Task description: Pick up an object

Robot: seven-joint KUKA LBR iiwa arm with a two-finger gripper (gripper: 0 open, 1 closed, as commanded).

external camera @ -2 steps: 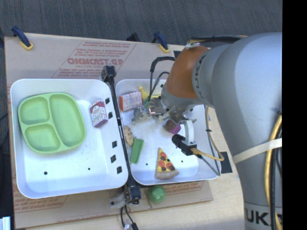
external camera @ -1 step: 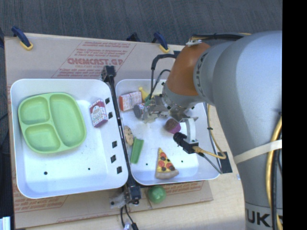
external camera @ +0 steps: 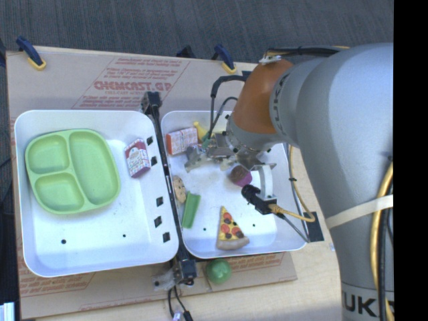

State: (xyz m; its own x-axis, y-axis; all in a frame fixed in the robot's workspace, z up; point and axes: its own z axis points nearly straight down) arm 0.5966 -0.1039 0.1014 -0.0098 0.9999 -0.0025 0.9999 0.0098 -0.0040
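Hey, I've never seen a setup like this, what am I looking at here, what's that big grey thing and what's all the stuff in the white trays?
The big grey shape with the orange band is a robot arm, reaching in from the right of the picture. The single camera is fixed above the bench and looks down at a slant.

At the arm's tip is its gripper, low over the right bin. I cannot tell whether it is holding anything.

The bench carries two shallow white bins side by side. In the left bin lie a green divided plate and a small red packet. In the right bin lie toy foods: a pizza slice, a green stick, an orange-and-white carton, a purple piece and a round cookie-like piece by the bin's left wall. A green ball sits outside, in front of the bins.
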